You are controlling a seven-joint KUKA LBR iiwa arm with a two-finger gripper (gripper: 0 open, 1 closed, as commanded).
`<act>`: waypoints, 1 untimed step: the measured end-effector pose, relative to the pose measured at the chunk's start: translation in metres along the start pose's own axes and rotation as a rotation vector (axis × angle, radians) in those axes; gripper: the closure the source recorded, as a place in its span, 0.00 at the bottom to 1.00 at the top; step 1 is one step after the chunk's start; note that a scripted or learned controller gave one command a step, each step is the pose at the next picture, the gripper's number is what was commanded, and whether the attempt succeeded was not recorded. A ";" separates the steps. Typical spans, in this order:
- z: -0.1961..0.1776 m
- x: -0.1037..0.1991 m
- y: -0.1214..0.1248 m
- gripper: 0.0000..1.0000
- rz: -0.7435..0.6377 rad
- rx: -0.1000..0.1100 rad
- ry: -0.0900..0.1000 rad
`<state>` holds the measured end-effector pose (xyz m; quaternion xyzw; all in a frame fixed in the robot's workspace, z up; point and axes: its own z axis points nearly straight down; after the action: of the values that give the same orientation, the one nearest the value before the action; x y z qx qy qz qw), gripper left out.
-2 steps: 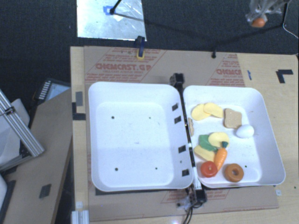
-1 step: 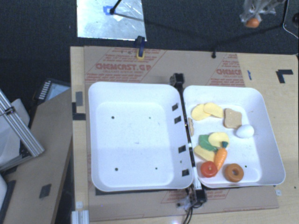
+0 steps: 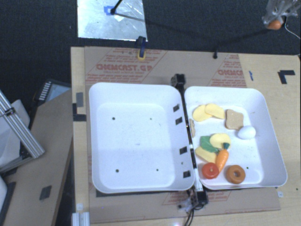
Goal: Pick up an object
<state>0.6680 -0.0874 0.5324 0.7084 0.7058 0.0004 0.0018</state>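
The gripper (image 3: 278, 14) hangs in the far upper right corner, over the dark floor beyond the bench and well apart from both bins. It is small and blurred here, so I cannot tell whether it is spread or pressed together. A small orange blob (image 3: 274, 24) sits at its lower tip, touching it; whether it is pinched there cannot be made out.

Everything to be picked lies well below and left of the gripper, in the right bin (image 3: 272, 140). Nearest the gripper is a slice of toy bread (image 3: 234, 119), with a white egg (image 3: 246, 133) just below it. Left of the bread are two pale yellow pieces (image 3: 208, 112), touching each other. Farther down, a green piece (image 3: 206, 141), a yellow banana-like piece (image 3: 219, 139) and another yellow piece (image 3: 205, 154) crowd together. A carrot (image 3: 221, 158) leans against them, tilted. Farthest from the gripper in this bin, by the near wall, are a red tomato (image 3: 210, 171) and a brown doughnut (image 3: 234, 174), just beside each other.

The left bin (image 3: 101, 140) lies farther left still, touching the right one along black clips (image 3: 179, 121). Far to the gripper's left, a shiny metal sheet (image 3: 112, 11) rests on the floor.
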 end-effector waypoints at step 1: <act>-0.003 -0.057 0.000 1.00 0.000 -0.001 -0.001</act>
<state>0.6678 -0.1440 0.5355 0.7084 0.7058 0.0002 0.0024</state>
